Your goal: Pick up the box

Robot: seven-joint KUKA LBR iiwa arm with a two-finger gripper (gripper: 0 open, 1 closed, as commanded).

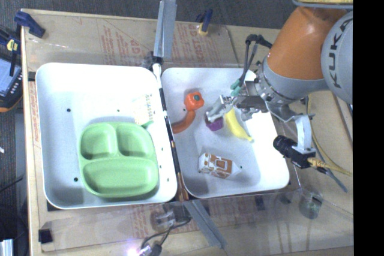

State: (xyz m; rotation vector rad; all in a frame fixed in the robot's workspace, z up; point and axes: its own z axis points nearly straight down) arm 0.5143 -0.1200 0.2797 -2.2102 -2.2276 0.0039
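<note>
1. Pale wood makes up the bench (108, 39), which carries two shallow white bins side by side; strips of bare board run along its far and near edges.
2. The grey arm (312, 51) with its orange band comes in from the right and covers the right bin's far right corner.
3. The left bin (54, 87) lies well left of the jaws, and its far half is open white floor.
4. The green divided tray (119, 160) fills that bin's near half, close to the near wall and the wall the bins share.
5. The right bin (273, 180) sits under the jaws; its near right corner is bare floor.
6. The jaws (219, 110) hang low over the middle of the right bin. I cannot tell how far apart they stand, and nothing is clearly seen between them.
7. The orange handled piece (187, 110) lies just left of the jaws, near the shared wall.
8. The yellow banana (237, 127) lies just right of and nearer than the jaws, beside a small purple item (213, 124) directly below them.
9. The box (216, 165), brown and white, lies flat nearer the camera than the jaws, apart from them, with clear floor around it and the near wall close by.
</note>
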